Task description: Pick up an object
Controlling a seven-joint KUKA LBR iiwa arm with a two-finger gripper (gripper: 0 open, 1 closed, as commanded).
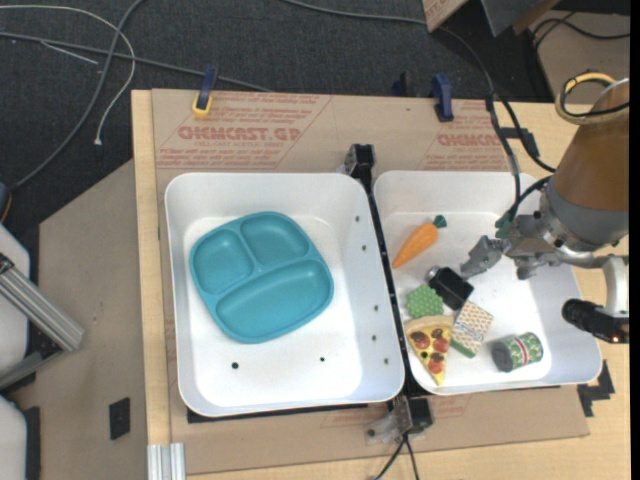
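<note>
Several toys crowd the right bin [560, 373]; I judge the carrot [416, 244], lying apart at the bin's upper left, my easiest pick. My gripper [478, 260] hovers between carrot and bin centre; its state I cannot tell.

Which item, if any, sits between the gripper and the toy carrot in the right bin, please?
Nothing visible does. The gripper hangs over the middle of the right bin, and the carrot lies just up-left of it across bare bin floor. The pizza slice and can lie on the near side, out of that path.

teal tray [262, 288], orange carrot [414, 245] — white bins [190, 368]
</note>
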